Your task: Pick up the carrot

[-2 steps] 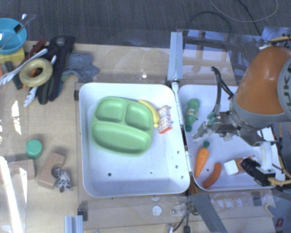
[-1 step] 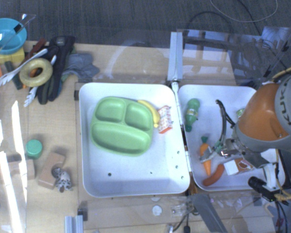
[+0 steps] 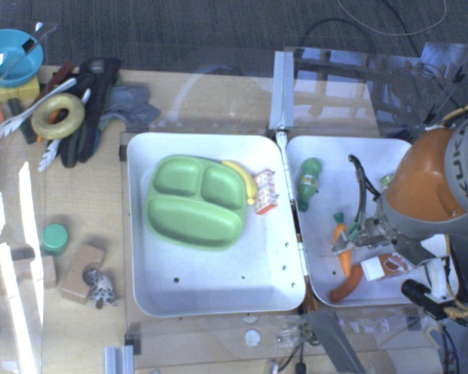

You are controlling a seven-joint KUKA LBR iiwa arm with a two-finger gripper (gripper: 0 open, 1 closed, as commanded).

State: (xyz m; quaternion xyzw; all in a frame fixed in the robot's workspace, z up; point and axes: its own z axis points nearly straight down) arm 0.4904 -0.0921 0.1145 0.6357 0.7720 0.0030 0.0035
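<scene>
Nearest, at the right bin's (image 3: 321, 291) six o'clock rim: a brown sausage (image 3: 345, 287), lying just below the carrot (image 3: 344, 257). Carrot itself small and orange, green tuft toward twelve, sitting at about seven o'clock in that bin, with the gripper (image 3: 357, 238) directly over its upper end. Cannot tell whether the claw is open, closed or gripping; metal parts blur together there.

Risk, as a judgement: a pinch landing off-centre, rolling the slim carrot aside, or catching the sausage or the red-and-white packet (image 3: 388, 266) at three o'clock of it instead. Crowding as the cause.

Farther, at eleven o'clock in the same bin: a green bottle (image 3: 307, 179).

In the left bin (image 3: 210, 294): a green divided tray (image 3: 195, 201) at centre, a banana (image 3: 242, 179) and a small snack packet (image 3: 264, 191) at its two o'clock.
</scene>
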